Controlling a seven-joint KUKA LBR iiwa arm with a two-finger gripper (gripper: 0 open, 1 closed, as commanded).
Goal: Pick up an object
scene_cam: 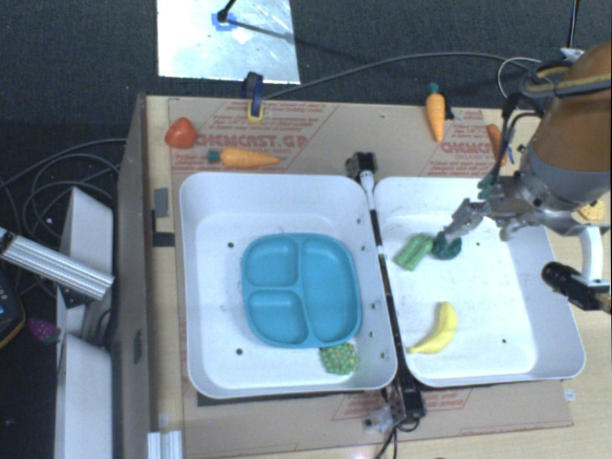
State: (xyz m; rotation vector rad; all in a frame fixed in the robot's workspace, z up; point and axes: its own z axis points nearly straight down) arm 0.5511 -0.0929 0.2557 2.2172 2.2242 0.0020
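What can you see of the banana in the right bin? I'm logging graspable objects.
The banana is a small yellow toy, smooth and plastic-looking, curved, lying flat on the floor of the right bin in its lower left part. One end points up and right, the other down and left toward the divider. Nothing touches it; the green objects and the tool are farther up the bin.

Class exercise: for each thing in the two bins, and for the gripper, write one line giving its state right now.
gripper: low in the right bin, at the teal object.
teal object: lying beside the green block.
green block: lying flat, tilted.
banana: lying loose.
blue divided plate: flat in the left bin.
green grapes: beside the plate.
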